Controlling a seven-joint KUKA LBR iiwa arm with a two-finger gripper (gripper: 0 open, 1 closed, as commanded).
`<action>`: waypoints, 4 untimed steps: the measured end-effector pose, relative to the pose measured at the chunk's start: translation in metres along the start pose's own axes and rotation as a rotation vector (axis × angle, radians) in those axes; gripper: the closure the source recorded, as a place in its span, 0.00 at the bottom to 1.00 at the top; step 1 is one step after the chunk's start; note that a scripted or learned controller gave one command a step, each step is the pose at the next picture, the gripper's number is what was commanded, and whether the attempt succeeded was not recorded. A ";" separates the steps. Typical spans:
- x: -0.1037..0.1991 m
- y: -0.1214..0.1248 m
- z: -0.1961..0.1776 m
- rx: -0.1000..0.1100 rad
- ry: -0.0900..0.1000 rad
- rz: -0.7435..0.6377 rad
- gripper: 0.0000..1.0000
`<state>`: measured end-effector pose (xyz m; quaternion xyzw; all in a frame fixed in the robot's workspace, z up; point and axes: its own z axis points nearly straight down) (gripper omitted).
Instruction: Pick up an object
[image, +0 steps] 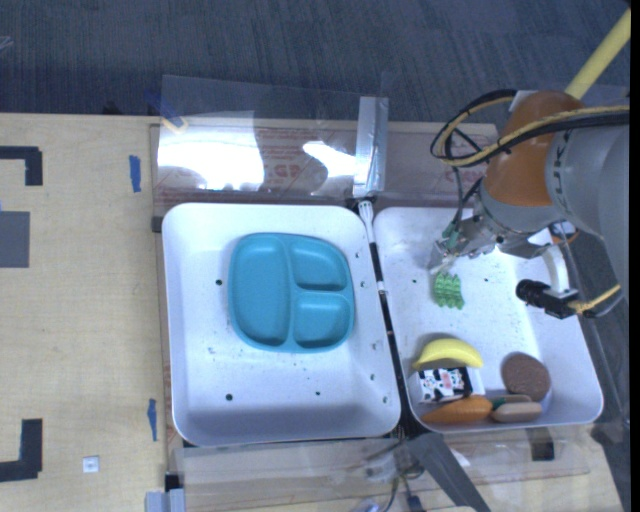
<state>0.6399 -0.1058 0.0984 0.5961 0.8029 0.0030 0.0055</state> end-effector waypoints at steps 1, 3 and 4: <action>0.000 0.000 0.001 0.001 0.001 0.000 0.00; 0.008 -0.035 0.001 0.004 0.003 0.011 1.00; 0.066 0.023 -0.089 0.005 0.005 0.108 1.00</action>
